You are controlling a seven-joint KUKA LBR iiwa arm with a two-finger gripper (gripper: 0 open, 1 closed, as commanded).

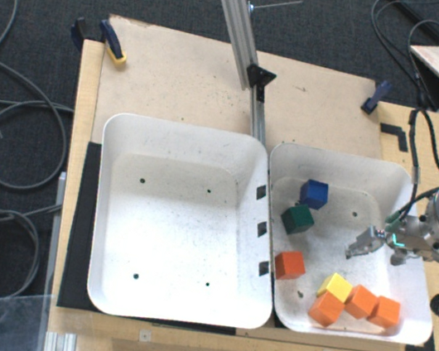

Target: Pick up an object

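Hanging over the right bin (388,171), the end effector (363,244) carries nothing I can see, and whether it is wide or narrow I cannot tell. No pickup looks done yet. The yellow block (338,285) lies just below it, in a cluster with three orange blocks (362,303).

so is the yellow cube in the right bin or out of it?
In. The yellow cube sits on the floor of the right bin, inside its rim, touching an orange cube near the front edge.
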